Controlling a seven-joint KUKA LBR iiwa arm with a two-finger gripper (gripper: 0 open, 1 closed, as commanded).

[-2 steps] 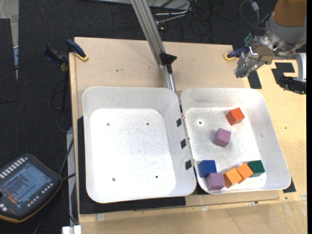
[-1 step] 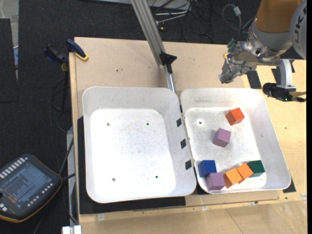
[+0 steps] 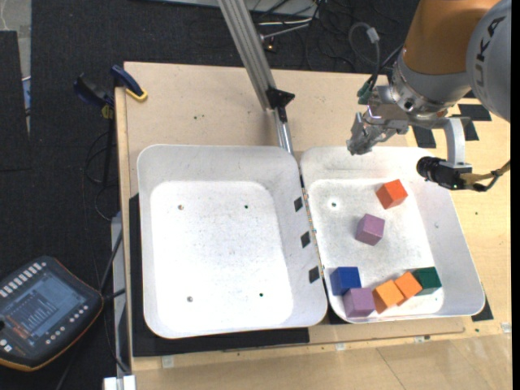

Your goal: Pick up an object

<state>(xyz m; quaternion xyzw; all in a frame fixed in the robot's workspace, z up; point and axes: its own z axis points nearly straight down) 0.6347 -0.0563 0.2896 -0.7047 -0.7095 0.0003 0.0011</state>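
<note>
The right bin (image 3: 455,242) holds several small blocks. An orange block (image 3: 392,193) lies near its far side and a purple block (image 3: 370,228) sits in its middle. Along its near edge are a blue block (image 3: 345,279), a second purple block (image 3: 359,301), two orange blocks (image 3: 398,290) and a green block (image 3: 426,280). My gripper (image 3: 361,140) hangs above the far left corner of the right bin, up and to the left of the far orange block. I see nothing between its fingers.
The left bin (image 3: 154,218) lies beside the right one. A grey metal pole (image 3: 248,39) slants down to the gap between the bins. A teach pendant (image 3: 41,307) rests at the lower left. A blue and yellow clamp (image 3: 122,84) sits at the bench's far left corner.
</note>
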